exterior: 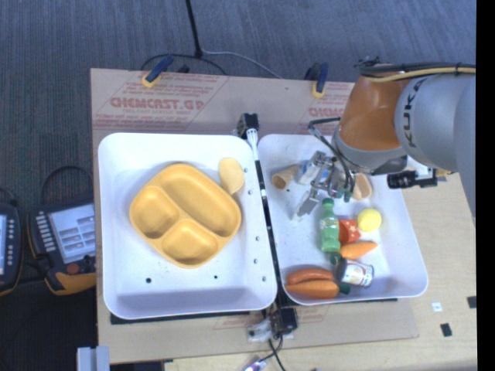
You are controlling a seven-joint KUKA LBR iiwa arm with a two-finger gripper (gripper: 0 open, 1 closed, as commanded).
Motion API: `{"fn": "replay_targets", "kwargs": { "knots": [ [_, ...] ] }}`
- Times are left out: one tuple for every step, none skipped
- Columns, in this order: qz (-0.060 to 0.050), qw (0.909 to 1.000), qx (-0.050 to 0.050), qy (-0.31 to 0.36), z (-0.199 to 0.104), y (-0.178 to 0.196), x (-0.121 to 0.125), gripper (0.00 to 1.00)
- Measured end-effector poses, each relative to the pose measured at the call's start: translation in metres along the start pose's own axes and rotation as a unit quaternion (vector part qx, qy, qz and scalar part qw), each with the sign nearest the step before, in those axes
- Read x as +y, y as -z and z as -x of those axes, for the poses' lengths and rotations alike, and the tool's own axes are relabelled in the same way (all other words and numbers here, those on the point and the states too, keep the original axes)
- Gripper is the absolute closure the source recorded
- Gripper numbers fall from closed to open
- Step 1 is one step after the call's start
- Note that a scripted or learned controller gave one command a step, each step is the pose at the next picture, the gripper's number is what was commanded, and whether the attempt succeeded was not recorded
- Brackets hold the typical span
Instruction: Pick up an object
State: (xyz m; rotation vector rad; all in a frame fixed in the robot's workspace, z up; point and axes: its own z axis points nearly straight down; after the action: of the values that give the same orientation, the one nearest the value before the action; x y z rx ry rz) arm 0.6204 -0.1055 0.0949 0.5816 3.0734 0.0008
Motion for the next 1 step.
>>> {"fn": "replay_targets", "kwargs": {
  "knots": [
    [0.002,0.9911,-0.009,0.133,-0.0515,0.0006,-0.0115,0.00]
  ]
}}
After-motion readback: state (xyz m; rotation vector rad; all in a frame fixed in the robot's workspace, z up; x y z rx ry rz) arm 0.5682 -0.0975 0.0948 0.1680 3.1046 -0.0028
